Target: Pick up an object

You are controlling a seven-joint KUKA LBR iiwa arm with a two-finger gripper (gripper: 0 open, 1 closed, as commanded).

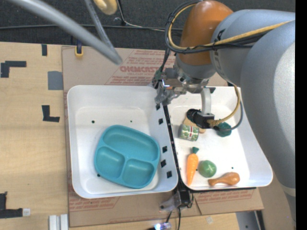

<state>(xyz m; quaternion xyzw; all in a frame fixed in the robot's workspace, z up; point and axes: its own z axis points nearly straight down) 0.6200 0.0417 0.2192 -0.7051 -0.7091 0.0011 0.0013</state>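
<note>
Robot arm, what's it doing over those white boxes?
The grey and orange arm reaches in over the right bin, its gripper down by the wall between the two bins. It is not clear that it holds anything. A little can, a carrot, a green round fruit and a tan drumstick lie in that bin. A blue divided plate sits in the left bin.

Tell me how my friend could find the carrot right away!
Look in the white bin on the picture's right, the one without the blue tray. Near its front edge, by the wall shared with the other bin, lies the carrot. It is the only long orange thing with a green top, unlike the round green ball and tan drumstick beside it.
</note>
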